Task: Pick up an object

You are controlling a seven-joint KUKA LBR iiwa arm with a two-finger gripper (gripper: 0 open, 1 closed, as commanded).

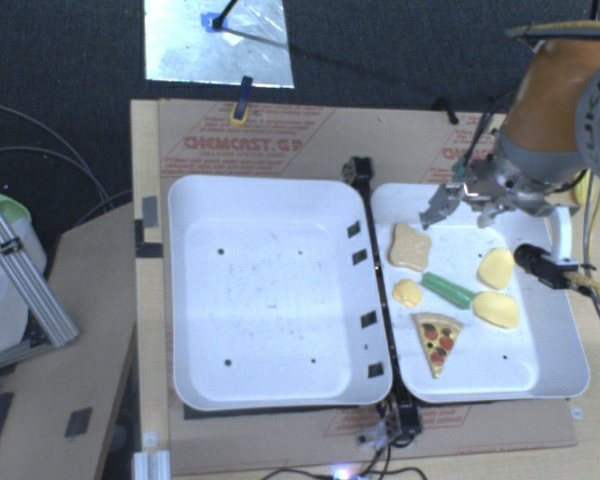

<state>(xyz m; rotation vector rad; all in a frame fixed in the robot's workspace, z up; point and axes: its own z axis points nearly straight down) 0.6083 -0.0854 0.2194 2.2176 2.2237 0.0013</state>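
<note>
Hovering over the far part of the right bin (555, 368), the end effector (462, 206) has its fingers spread apart with nothing between them. Just below it lies a slice of toast (411, 247). Nearer the camera sit a small yellow piece (407, 293), a green pod (447, 289), two yellow lumps (497, 267) (496, 310) and a pizza slice (438, 339). Beside it stands the left bin (270, 293) on the table (95, 268).

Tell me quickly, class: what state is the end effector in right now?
End effector: above the right bin's far edge, near the toast; nothing visible in its grasp; open or closed cannot be told.
</note>
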